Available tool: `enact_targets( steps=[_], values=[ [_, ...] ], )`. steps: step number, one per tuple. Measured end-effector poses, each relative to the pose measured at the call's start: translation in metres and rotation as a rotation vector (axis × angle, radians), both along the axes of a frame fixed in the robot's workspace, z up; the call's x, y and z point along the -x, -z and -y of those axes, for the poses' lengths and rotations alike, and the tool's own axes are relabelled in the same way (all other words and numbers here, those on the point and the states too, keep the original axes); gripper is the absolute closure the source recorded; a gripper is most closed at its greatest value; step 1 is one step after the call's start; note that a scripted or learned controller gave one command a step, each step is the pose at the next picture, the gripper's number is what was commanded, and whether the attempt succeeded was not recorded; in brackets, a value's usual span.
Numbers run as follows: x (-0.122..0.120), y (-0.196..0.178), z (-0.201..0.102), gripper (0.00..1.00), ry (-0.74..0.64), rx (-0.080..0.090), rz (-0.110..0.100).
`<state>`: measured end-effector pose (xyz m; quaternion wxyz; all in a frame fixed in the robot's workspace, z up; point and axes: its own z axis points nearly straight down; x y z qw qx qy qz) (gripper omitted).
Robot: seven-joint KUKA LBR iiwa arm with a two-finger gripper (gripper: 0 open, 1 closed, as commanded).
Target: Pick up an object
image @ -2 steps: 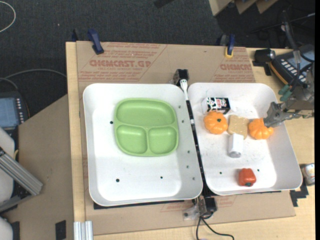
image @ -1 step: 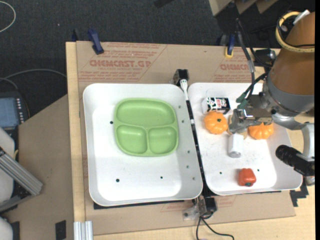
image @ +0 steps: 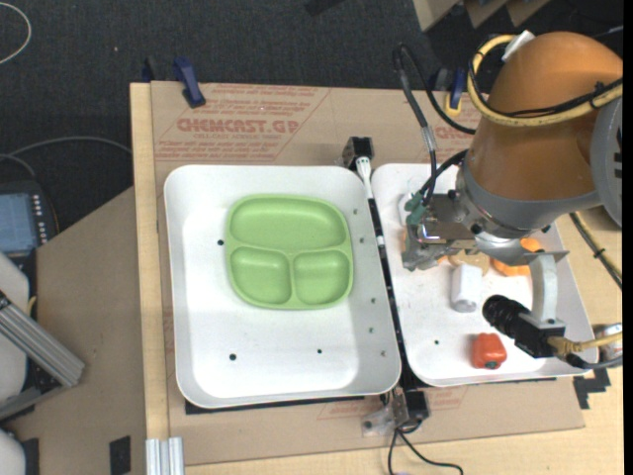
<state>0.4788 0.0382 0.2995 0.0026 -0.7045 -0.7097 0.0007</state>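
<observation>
Gripper [image: 423, 237] is seen low over the right bin [image: 435, 362], near the bin's left wall, w/ the arm [image: 544, 117] covering most of the far half. Gripper state: can't be told from this angle, as the wrist hides it. No item is seen grasped.

Pick candidates, all in the right bin:
- white cylinder [image: 465, 289], just beside the gripper on the near side, apparently not touched
- red-orange block [image: 487, 350], near the front edge, well clear of the gripper
- orange pieces [image: 512, 262], partly hidden under the wrist

A green divided plate [image: 290, 250] is sat alone in the left bin [image: 193, 295]; prob. not the target.

Risks, judged from here:
- Gripper appears offset from every candidate, so an empty close is likely if it's shut at this pos.
- Cylinder looks smooth and round; it could be rolled or squirted out if caught off-centre.
- Bin wall is close to the gripper; a scrape or a shifted bin is possible if a sideways move is made at this height.
- Orange pieces are occluded, so pose can't be verified; they could get pinned under the wrist.
</observation>
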Motion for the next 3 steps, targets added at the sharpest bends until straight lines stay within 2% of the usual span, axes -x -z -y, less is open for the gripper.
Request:
enact_targets(
  steps=[1, 2, 3],
  values=[
    [-0.001, -0.081, -0.078, 1.0, -0.003, -0.002, 0.015],
    [-0.001, -0.137, -0.013, 1.0, 0.014, 0.003, 0.013],
    [0.0, -0.09, -0.065, 1.0, 0.002, 0.003, -0.002]
  ],
)
